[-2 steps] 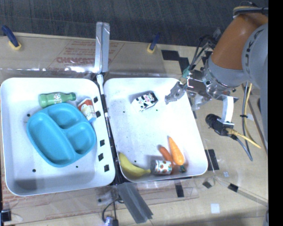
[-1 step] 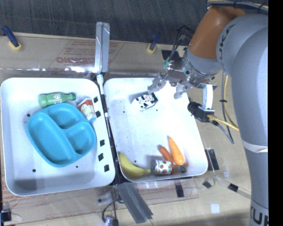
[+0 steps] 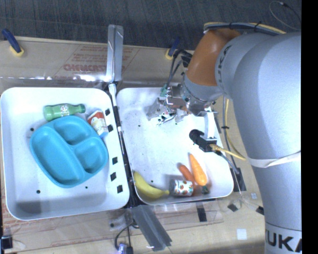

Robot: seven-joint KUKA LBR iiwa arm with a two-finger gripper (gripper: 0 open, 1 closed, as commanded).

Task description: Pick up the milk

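Observation:
The milk [image 3: 98, 123] is a small red and white carton lying in the left bin [image 3: 10, 142]. It rests against the upper right edge of a blue divided plate [image 3: 69, 150], close to the wall between the two bins. My gripper [image 3: 166, 111] hangs over the far part of the right bin [image 3: 143, 142], well to the right of the milk and apart from it. Nothing shows between its tips.
A green bottle [image 3: 63, 110] lies above the plate in the left bin. Along the right bin's near edge lie a banana [image 3: 148, 187], a printed can [image 3: 183, 188] and two carrots [image 3: 196, 171]. The grey arm [image 3: 254, 89] covers the right side.

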